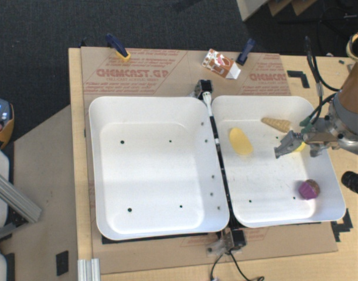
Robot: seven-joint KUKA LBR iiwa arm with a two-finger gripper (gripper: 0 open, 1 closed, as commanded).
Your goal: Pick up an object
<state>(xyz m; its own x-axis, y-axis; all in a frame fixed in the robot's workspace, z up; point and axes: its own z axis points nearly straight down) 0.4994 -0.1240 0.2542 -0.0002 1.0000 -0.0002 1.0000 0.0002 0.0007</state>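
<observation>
The right white bin holds a yellow oblong piece, a tan cone-shaped piece and a purple ball. My gripper hangs over the bin's right half, its fingers spread open. A small yellow object shows between the fingers; I cannot tell whether they touch it. The cone lies just up-left of the gripper, and the purple ball sits below it near the bin's front right corner.
The left white bin sits beside the right one, their rims meeting at the middle. A small red-and-white packet and two blue clamps lie on the cardboard behind the bins. The arm enters from the right edge.
</observation>
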